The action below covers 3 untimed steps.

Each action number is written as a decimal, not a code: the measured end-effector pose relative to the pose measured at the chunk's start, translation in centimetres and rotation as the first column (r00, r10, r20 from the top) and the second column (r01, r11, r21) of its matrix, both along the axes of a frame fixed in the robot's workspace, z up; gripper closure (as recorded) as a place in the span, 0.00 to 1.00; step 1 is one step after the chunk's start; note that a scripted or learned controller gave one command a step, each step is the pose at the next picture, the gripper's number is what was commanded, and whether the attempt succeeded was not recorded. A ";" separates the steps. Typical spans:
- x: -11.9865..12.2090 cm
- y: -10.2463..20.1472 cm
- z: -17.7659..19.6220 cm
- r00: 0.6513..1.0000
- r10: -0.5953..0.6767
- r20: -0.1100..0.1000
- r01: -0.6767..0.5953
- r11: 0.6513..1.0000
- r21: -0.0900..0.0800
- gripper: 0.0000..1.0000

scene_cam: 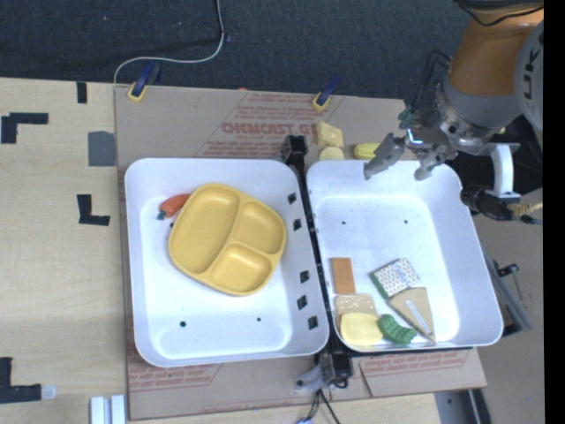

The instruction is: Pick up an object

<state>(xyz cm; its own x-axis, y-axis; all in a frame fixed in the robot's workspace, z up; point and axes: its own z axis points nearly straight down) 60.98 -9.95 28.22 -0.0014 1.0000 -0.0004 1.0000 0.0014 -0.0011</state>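
**Gripper open over right bin's far edge, nothing held**

Nearest the camera, lower right of frame: small cluster of items in the near corner of the right bin (441,203). Pale yellow rounded piece (360,329) sits at the near wall, green piece (396,329) touching its right side. Tan wedge (415,307) just right of those, something thin and pale lying across it, can't tell what. Checkered packet (396,276) just above the wedge, tilted. Orange-brown rectangular block (342,275) left of the packet, lying flat, long side running up-frame. Speckled beige piece (354,304) between block and yellow piece.

Left bin (146,237): yellow three-compartment plate (228,238), rotated, centre-upper area of bin. Orange carrot-like item (173,204) at the plate's upper left edge, partly tucked under it.

Gripper (404,159) at upper right, over the far rim of the right bin. Fingers spread apart, nothing between them. Well apart from the item cluster. Arm (494,51) comes in from upper right, orange band visible above the wrist.

Behind the bins on the cardboard sheet (256,122): two pale yellow pieces (330,138) and a brighter yellow one (365,151), near the bins' divider. Black cable (215,16) runs down the dark backdrop at top. Bench (53,281) has black tape marks at left.
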 end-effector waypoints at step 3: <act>-8.4 0.2 -19.6 1.000 0.001 0.006 -0.001 1.000 0.000 0.00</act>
